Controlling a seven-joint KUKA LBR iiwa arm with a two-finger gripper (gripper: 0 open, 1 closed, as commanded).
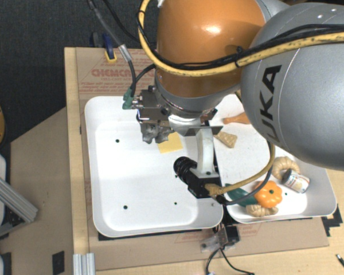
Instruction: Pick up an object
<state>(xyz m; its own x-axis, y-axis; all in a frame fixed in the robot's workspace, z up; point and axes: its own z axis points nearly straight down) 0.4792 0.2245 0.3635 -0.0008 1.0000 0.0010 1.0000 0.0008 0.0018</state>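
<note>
Two white bins are borne side by side on the tabletop; the jaws (155,132) are lowered over the left bin (112,171), just beside a yellow slice (171,144); their state cannot be told.

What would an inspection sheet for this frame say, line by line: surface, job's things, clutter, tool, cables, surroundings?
Surface: cardboard-covered bench bearing a left bin and a right bin, side by side.
Job's things: yellow flat piece in the left bin, by the tool; in the right bin a tan wedge, a small orange pumpkin, a small jar, a pale ring shape and a green item.
Clutter: nothing seen.
Tool: tool low over the left bin's far part; whether it grips anything cannot be told.
Cables: yellow cable across the arm; black cables behind the bins.
Surroundings: dark floor; metal frame at left.
</note>
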